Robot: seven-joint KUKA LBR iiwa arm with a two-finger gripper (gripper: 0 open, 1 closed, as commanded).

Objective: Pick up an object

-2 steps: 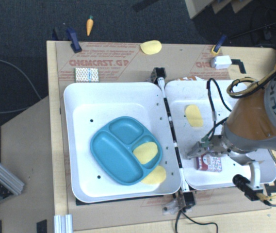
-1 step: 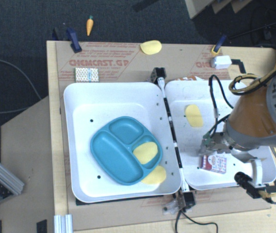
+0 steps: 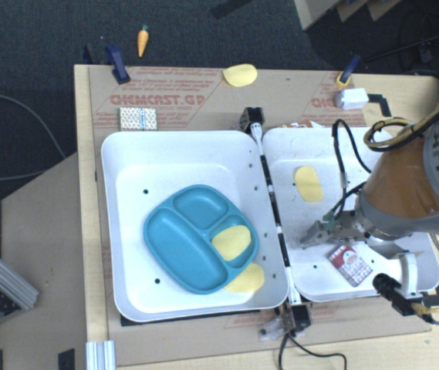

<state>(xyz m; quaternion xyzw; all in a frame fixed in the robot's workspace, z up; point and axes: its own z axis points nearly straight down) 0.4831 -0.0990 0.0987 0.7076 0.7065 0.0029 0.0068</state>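
A small red-and-white packet (image 3: 351, 264) is lying flat near the front edge of the right bin (image 3: 427, 272), just beside the gripper (image 3: 317, 233), not between its fingers. The gripper is hanging low over the middle of that bin, its two thin fingers spreading apart and gripping nothing. A yellow chip (image 3: 308, 183) is sitting toward the bin's back left. In the left bin (image 3: 126, 206), a blue divided tray (image 3: 180, 245) is carrying one yellow piece (image 3: 232, 241), and another (image 3: 245, 279) is resting against its front edge.
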